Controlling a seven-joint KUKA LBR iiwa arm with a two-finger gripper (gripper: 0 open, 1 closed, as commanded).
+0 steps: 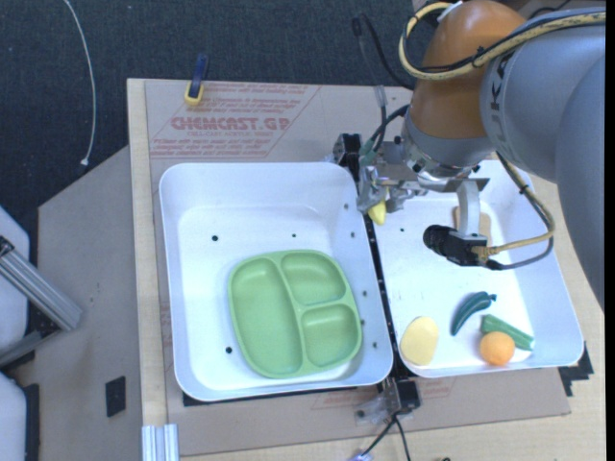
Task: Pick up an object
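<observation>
**Gripper hanging at the divider, loose pieces waiting in the right bin**

Nearest the camera, a green divided plate (288, 315) is lying flat in the left bin (175, 257), filling most of its near half and sitting close to the near right corner.

The grey arm (548, 75) is reaching in over the far right corner of the bench, its orange band (461, 65) bulging above the wrist. It is hanging over the far left corner of the right bin (550, 296). The gripper (377, 196) is pointing down at the rim where the two bins are meeting. Whether it is wide or narrow cannot be told from here.

A pale yellow round piece (419, 340) is resting by the right bin's near edge, just beside the divider. A dark green curved piece (471, 309) is lying near it, toward the bin's middle. An orange fruit (497, 350) with a green leaf is sitting just beside that, toward the near right corner. A small yellow piece (378, 215) is showing right under the gripper, against the divider; whether it is being gripped is unclear.
</observation>
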